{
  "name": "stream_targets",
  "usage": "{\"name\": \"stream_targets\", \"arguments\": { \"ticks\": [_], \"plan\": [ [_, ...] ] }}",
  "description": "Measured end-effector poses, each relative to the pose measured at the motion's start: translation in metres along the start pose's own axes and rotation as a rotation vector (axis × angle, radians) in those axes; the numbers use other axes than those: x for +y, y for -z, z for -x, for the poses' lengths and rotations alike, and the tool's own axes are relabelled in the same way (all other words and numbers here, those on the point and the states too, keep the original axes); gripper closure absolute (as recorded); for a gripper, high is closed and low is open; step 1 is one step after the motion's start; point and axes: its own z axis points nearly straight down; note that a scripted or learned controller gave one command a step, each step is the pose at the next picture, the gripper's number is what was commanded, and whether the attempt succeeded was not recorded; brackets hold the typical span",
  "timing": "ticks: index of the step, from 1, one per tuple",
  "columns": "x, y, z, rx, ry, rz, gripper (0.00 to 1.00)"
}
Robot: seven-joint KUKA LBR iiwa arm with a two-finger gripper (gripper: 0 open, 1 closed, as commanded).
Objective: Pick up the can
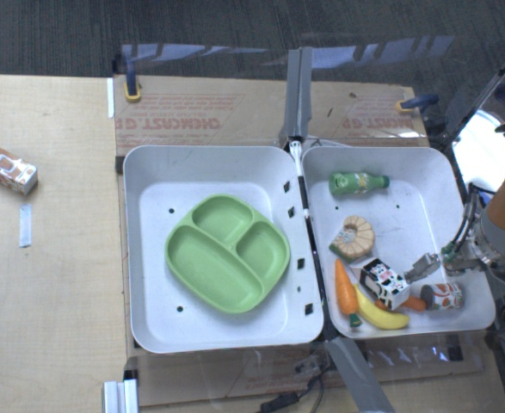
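In the right bin [458,188], the near right corner is crowded: one can [442,296] lies on its side close to the front rim, beside one banana [379,311], one carrot [345,287] and one spotted carton [383,283]. The gripper [428,266] hangs just above the can, fingers slightly apart, clasping nothing. Farther back lie one sandwich [354,238] and one green bottle [358,182], with open floor between them. The left bin [149,231] holds one green plate [226,253].

the plate [226,253] is pale green, the bottle [358,182] bright green, the carrot [345,288] orange, the banana [379,313] yellow, the carton [383,283] cow-spotted black on white.
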Motion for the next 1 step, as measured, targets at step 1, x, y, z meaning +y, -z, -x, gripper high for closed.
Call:
{"name": "stream_targets", "arguments": {
  "ticks": [1],
  "plan": [
    [0.0001, 0.0087, 0.0005, -0.002, 0.0, 0.0, 1.0]
  ]
}}
